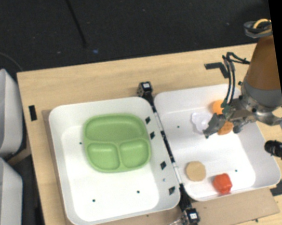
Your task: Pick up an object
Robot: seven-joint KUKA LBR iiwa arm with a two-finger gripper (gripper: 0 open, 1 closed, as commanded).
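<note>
One gripper [221, 123] hangs low beside an orange object [218, 107].

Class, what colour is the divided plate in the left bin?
Light green, seen clearly in the camera view: the divided plate.

Gripper [217, 125] fingers too dark and small to tell open or shut. Orange object [219, 108] right at the gripper is partly covered by it, shape unclear, contact unclear. White thing [200, 122] just left of the gripper blends into the right bin [255, 171], outline unreadable. Arm [263, 72] cut off at frame's right edge.
</note>
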